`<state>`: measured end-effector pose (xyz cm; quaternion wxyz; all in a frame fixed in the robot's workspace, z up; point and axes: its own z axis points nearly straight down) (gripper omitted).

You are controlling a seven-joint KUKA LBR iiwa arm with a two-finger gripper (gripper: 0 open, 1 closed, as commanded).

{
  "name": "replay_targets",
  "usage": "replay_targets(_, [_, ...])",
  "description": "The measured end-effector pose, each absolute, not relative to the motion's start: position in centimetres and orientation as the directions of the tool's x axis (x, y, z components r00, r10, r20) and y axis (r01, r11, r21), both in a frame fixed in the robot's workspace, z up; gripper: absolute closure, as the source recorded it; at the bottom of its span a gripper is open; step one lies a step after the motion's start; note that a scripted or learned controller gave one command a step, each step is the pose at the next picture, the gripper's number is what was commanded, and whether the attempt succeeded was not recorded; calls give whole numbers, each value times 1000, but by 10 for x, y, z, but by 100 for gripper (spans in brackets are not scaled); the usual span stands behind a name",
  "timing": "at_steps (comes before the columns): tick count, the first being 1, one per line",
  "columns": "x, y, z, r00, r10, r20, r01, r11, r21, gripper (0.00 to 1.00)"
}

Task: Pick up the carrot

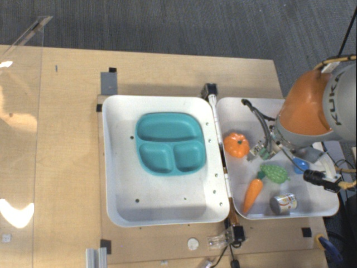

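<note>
The gripper [261, 149] hovers in the right bin [321, 210], above the carrot [252, 195]. Whether its jaws are apart cannot be told.

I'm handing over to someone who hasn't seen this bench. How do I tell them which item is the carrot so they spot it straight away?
Look in the right-hand white bin, the one the arm reaches into, not the bin holding the teal divided tray. Near its front edge lies the carrot, slanted, just below the green leafy toy. It is the long, tapering orange piece; the orange pumpkin is round, and the can beside it is silver.
</note>
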<state>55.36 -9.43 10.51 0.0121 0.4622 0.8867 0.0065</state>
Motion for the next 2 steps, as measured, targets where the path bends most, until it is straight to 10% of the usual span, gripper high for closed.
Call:
replay_targets(1, [574,-4,222,-476,880,-5,880,476,10,100])
replay_targets(2, [574,-4,221,-475,880,-4,880,475,9,0])
